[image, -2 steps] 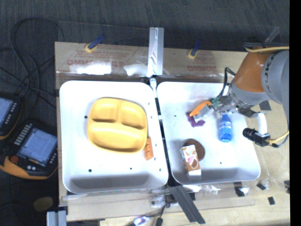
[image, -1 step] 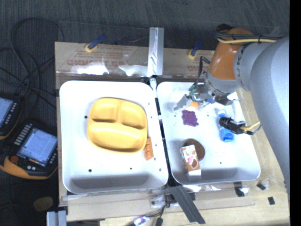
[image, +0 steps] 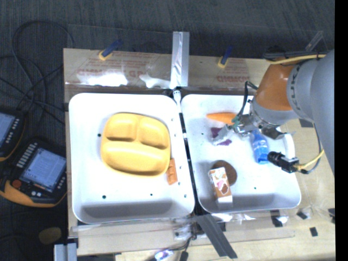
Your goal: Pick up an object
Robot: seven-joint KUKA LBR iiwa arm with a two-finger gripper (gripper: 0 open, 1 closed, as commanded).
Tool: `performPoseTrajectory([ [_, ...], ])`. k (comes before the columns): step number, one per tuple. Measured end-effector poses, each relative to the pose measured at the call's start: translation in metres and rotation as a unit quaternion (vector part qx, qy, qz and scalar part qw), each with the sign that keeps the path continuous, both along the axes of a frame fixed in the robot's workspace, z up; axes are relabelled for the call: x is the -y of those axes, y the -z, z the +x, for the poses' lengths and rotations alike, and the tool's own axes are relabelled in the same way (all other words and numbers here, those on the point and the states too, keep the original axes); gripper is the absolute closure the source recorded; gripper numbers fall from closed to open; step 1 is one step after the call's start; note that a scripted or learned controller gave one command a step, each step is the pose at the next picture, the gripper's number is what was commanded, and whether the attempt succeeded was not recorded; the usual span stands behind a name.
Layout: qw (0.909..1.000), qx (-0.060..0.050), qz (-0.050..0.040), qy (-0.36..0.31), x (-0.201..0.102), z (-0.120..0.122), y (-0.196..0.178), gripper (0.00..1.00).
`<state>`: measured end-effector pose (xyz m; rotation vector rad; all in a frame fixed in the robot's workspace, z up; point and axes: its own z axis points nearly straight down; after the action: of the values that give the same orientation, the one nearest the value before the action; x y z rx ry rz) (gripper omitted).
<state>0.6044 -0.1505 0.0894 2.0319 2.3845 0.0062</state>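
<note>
The fingers [image: 237, 123], whose state I cannot tell, sit touching the carrot [image: 220, 116], above the purple object [image: 222, 136].

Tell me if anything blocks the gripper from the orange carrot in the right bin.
Nothing visible does. The gripper sits right at the carrot's near end in the right bin. The purple piece lies just below the carrot, off the path.

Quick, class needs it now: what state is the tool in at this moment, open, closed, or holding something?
Tool: cannot be told; it sits low in the right bin beside the carrot and a purple object.
</note>
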Motion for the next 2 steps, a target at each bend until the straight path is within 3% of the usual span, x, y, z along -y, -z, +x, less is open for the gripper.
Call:
performPoseTrajectory([
  [1, 1.0, 0.0, 0.0, 0.0, 0.0, -0.0001, 0.0001, 0.0],
  [2, 1.0, 0.001, 0.0001, 0.0, 0.0002, 0.0007, -0.0098, 1.0],
])
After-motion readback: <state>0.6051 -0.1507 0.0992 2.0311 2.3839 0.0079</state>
